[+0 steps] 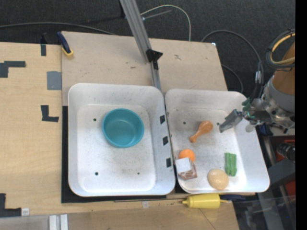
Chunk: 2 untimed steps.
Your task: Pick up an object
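Start with what lies nearest you: a yellow bottle (203,201) rests on the bench just outside the front rim of the right bin (249,185), so leave it alone. Inside that bin, along the front, you have a pale egg-shaped piece (218,179), a green block (231,164) just beside it, and a small white-and-brown packet (185,168) touching an orange ball (187,154). Farther in lies the orange drumstick toy (201,131), tilted and apart from the rest, and it looks like the easiest pick: slim, with a narrow handle and a rounder head. The claw (229,120) sits over the bin's right side, near that toy and holding nothing; whether it is spread or closed you cannot tell from here. Bring it across above the drumstick, turn it so it closes across the thin handle, then descend straight. Farther left, the other bin (81,176) holds a teal bowl (123,127).
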Each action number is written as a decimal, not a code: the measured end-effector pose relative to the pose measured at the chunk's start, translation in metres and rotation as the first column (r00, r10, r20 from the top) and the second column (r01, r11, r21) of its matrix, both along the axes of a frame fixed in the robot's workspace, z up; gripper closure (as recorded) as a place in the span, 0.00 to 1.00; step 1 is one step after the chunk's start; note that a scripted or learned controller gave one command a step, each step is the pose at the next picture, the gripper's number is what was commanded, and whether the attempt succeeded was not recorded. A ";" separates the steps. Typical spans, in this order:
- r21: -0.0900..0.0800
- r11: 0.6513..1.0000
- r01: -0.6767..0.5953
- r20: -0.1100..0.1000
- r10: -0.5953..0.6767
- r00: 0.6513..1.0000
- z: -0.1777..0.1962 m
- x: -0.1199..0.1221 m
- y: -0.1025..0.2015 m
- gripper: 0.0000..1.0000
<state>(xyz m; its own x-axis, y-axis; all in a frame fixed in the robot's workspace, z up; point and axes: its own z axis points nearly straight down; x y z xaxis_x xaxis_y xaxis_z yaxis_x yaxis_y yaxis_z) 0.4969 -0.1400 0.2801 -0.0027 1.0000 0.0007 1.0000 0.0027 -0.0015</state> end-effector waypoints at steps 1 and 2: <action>0.000 1.000 0.001 0.000 -0.001 1.000 0.000 0.000 0.000 0.00; 0.000 1.000 0.002 -0.005 -0.002 1.000 -0.047 0.006 -0.004 0.00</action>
